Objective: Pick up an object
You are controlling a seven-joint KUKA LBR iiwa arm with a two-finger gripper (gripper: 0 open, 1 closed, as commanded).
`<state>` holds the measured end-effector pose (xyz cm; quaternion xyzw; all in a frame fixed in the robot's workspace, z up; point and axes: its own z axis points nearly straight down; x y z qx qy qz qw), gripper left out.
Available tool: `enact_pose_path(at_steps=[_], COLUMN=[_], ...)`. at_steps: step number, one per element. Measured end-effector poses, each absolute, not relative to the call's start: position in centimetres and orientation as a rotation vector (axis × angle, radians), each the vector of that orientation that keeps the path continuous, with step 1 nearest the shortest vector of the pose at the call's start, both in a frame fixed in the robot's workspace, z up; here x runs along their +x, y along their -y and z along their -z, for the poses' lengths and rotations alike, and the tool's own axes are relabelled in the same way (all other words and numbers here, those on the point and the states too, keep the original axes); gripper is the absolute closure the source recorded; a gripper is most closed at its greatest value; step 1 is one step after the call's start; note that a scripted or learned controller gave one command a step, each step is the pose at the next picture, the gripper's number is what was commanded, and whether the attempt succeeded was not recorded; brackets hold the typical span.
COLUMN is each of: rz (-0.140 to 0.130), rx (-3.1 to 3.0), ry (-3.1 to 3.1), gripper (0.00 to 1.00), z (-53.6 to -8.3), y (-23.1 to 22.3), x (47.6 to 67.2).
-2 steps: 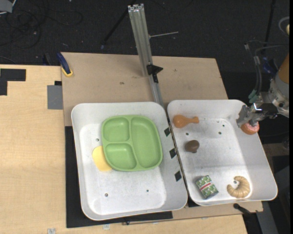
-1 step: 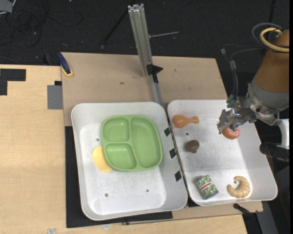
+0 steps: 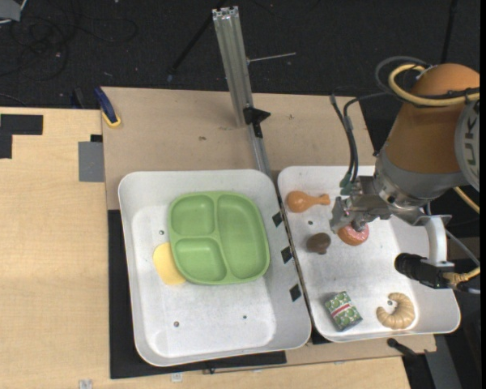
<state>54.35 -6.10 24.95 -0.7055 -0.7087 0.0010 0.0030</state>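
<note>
Croissant [image 3: 396, 310] arched, perhaps ends pointing down.

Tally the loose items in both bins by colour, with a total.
Green: 2, divided plate, small packet
Yellow: 1, piece under the plate's edge
Orange: 1
Brown: 1
Red: 1
Tan: 1, croissant
Total: 7

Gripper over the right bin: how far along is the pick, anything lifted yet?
Done: the gripper is down in the right bin, right over a red object. In hand: whether it grips that object cannot be told. Left: a clear lift. The brown piece, orange drumstick, croissant and green packet lie on the bin floor.
</note>
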Motion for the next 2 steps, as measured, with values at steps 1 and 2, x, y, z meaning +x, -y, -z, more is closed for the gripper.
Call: enact_pose_path(at_steps=[1,2], rz=[-0.004,-0.005], rx=[-2.213,-2.212], ry=[2.222,2.223], gripper=[1.00,1.00], z=[-23.7,-22.2], y=[0.3,-4.8], x=[52.8,51.5])
